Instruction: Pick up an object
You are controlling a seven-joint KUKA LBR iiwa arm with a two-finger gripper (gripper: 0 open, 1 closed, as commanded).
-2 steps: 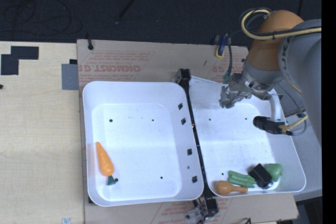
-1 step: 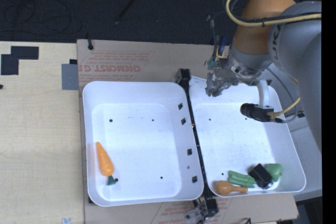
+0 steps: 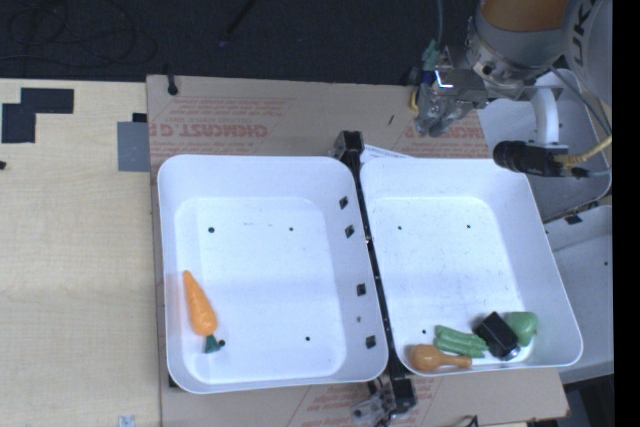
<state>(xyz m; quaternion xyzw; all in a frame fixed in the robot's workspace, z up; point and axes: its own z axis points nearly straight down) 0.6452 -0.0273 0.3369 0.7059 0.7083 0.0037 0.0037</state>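
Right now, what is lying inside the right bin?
In the right bin, near its front edge: a green pod-like piece, an orange pear-shaped toy, a black block and a green item partly hidden behind the block.

Brown cardboard sheet [image 3: 260, 120] under the bins, pale wooden bench [image 3: 70, 245], black cables [image 3: 60, 15] behind

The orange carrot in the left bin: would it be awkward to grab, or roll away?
The carrot looks like a smooth, stiff plastic toy, so probably light and a bit slippery. Its tapered round body would likely roll if nudged sideways. It lies close to the left bin's wall, which may crowd a grasp.
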